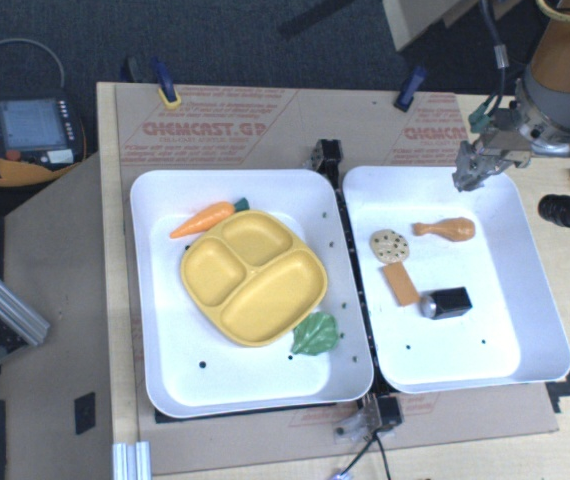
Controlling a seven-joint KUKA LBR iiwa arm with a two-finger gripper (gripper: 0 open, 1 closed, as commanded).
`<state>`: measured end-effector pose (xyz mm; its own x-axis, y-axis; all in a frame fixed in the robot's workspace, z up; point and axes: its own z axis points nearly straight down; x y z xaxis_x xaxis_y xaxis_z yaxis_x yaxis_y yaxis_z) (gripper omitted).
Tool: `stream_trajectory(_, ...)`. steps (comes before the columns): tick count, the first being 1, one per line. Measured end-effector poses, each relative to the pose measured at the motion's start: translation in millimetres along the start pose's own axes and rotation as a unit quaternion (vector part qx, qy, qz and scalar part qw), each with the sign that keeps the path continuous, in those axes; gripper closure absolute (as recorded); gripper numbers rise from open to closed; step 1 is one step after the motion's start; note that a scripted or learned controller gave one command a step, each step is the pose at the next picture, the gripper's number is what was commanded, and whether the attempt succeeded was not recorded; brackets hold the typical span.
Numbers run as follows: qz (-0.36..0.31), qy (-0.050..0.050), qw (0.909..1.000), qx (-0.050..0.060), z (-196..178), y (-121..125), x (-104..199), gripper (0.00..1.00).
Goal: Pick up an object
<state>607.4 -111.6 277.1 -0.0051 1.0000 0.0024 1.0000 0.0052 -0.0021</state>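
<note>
The right bin (505, 358) holds a chicken drumstick (447, 230), a chocolate-chip cookie (389, 245), an orange-brown bar (400, 284) and a small black and silver block (446, 303). My gripper (470, 174) hangs over the bin's far right corner, up and to the right of the drumstick, with nothing seen in it. In the left bin (155, 298) a yellow divided plate (253, 276) lies with a carrot (203, 218) at its upper left and a green leaf (316, 334) at its lower right.
A black clamp (326, 155) sits between the bins at the far edge. Blue clips (166, 82) hold the cardboard sheet (265, 128) at the back. A control pendant (27, 133) lies off the bench at far left.
</note>
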Motion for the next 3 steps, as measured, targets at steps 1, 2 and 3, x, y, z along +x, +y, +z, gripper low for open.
stream_trajectory(1, 0.001, 0.000, 1.0000, 0.001, 22.3, -18.9, 46.4, 1.00)
stream_trajectory(2, 0.000, 0.000, 1.0000, 0.001, 41.7, -32.5, 94.4, 1.00)
stream_trajectory(3, 0.000, 0.000, 1.0000, 0.001, 55.7, -52.8, 139.0, 1.00)
